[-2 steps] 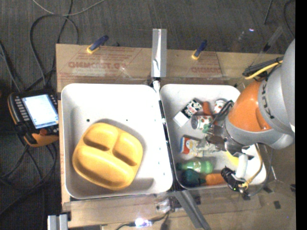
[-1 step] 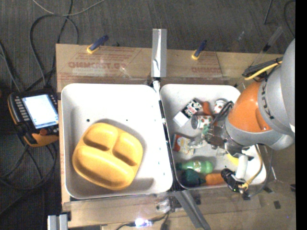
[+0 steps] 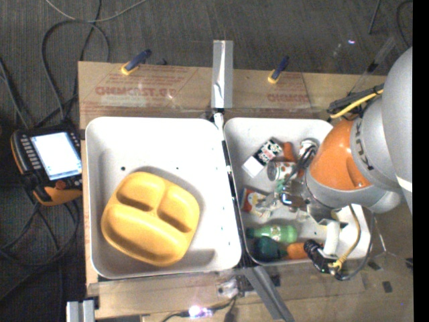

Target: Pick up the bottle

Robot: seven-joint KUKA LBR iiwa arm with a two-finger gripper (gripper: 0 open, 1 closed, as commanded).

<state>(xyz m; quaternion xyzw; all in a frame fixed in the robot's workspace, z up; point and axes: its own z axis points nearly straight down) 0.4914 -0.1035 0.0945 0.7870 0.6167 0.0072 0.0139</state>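
Note:
A green bottle (image 3: 273, 233) with a pale label lies on its side near the front edge of the right bin (image 3: 234, 180). My gripper (image 3: 290, 198) hangs low in the middle of that bin, just behind the bottle and slightly to its right, among the clutter. The grey wrist and orange band (image 3: 335, 163) cover the bin's right part. Nothing can be seen held in the gripper.
A big yellow moulded object (image 3: 151, 216) lies in the left bin (image 3: 94, 180). Around the gripper are a can (image 3: 277, 170), a black-and-white box (image 3: 270, 151), a white block (image 3: 252, 167), a dark teal item (image 3: 265, 247) and an orange piece (image 3: 295, 250). A pendant (image 3: 50, 156) sits at left.

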